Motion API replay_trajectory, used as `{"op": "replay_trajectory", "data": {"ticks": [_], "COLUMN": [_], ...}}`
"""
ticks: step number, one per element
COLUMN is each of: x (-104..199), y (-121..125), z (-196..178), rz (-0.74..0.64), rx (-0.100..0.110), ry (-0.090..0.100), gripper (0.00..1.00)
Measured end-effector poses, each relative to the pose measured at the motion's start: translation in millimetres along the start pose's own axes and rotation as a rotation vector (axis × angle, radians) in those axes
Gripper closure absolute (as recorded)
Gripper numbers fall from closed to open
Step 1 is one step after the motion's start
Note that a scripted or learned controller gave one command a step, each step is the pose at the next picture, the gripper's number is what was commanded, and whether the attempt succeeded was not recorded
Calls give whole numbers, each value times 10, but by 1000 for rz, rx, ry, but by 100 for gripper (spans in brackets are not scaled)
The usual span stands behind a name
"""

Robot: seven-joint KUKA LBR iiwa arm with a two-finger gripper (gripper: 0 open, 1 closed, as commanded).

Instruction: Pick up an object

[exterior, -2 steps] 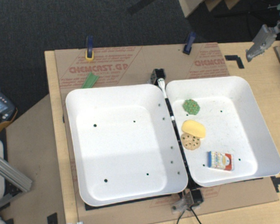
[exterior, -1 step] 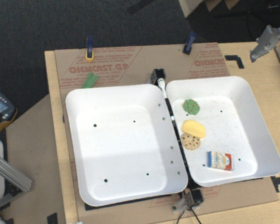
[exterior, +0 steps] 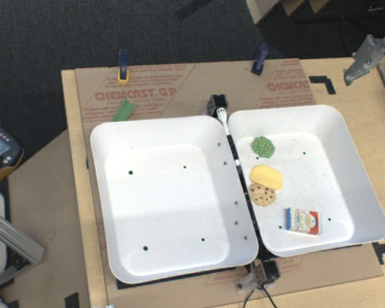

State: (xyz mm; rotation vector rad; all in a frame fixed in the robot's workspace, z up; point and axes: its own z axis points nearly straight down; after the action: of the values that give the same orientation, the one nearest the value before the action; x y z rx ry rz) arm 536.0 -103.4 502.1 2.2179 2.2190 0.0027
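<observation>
**Two white bins on a bench, four small items in the right one**

Seen from above at a slant, a brown cardboard-covered bench point(exterior: 174, 85) carries two shallow white bins side by side, their inner edges touching along a dark seam. The left bin point(exterior: 116, 189) shows a bare white floor marked by four small dark dots.

The right bin point(exterior: 352, 164) holds four objects, all gathered in its left half. Nearest the back lies a round green bumpy piece point(exterior: 263, 146). Just in front of it sits a yellow rounded lump point(exterior: 266, 177), and a tan cookie with dark chips point(exterior: 262, 194) touches the lump's front edge. Further forward and a little to the right, apart from the cookie, a small flat carton point(exterior: 302, 221) lies on its side, white with blue and red printing.

At the upper right corner, beyond the bins, a grey metal part of the arm, the tool point(exterior: 365, 58), pokes into view, well apart from every object. Whether it stands apart or together cannot be told from here, and nothing is seen in it.

Two blue clamps point(exterior: 123, 66) grip the bench's far edge, and a green strip point(exterior: 123, 111) lies on the cardboard behind the left bin.
</observation>
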Motion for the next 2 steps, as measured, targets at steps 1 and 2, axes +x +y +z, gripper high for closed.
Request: {"op": "replay_trajectory", "data": {"ticks": [1, 2], "x": [0, 1323], "y": [0, 40], "z": [0, 760], "rz": [0, -14], "rx": [0, 14], "ry": [0, 5], "gripper": [0, 0]}}
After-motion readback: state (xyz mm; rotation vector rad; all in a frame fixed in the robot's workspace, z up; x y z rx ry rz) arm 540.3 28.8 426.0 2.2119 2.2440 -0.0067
